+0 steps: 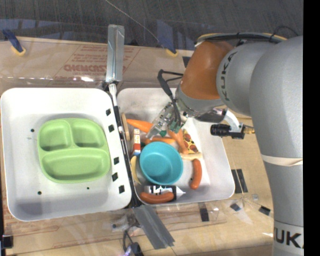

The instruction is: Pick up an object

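Because the toy food lies crowded in the right bin (pixel 224 175), a grab could slide off: near, a sausage (pixel 157 197) and the teal bowl (pixel 160 162) touch, and farther in the gripper (pixel 167 122) hangs over a carrot (pixel 139 125); whether it is apart or together I cannot tell. On the worktop (pixel 53 63), faint red print reads roughly "CHEMCAST"; "KU" marks the arm.

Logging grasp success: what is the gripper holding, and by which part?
Cannot be told: the gripper is low among the toy food in the right bin.
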Controlling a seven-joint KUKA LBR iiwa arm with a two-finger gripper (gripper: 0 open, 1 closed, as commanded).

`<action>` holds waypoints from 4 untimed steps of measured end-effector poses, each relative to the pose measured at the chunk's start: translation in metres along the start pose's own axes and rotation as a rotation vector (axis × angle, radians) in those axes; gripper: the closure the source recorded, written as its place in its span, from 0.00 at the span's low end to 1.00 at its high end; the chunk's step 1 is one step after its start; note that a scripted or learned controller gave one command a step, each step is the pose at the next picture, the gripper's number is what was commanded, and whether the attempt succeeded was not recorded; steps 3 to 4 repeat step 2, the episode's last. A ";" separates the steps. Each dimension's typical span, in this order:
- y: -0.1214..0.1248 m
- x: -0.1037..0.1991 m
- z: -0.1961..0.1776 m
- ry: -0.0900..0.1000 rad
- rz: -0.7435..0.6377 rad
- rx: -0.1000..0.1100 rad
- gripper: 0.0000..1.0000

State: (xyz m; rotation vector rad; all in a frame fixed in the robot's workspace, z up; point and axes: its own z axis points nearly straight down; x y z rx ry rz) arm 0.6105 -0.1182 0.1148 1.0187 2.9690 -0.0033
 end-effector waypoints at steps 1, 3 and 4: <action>-0.025 -0.004 -0.028 -0.001 -0.334 -0.002 1.00; 0.047 0.054 -0.078 0.000 -0.072 -0.004 1.00; 0.047 0.054 -0.078 0.000 -0.072 -0.004 1.00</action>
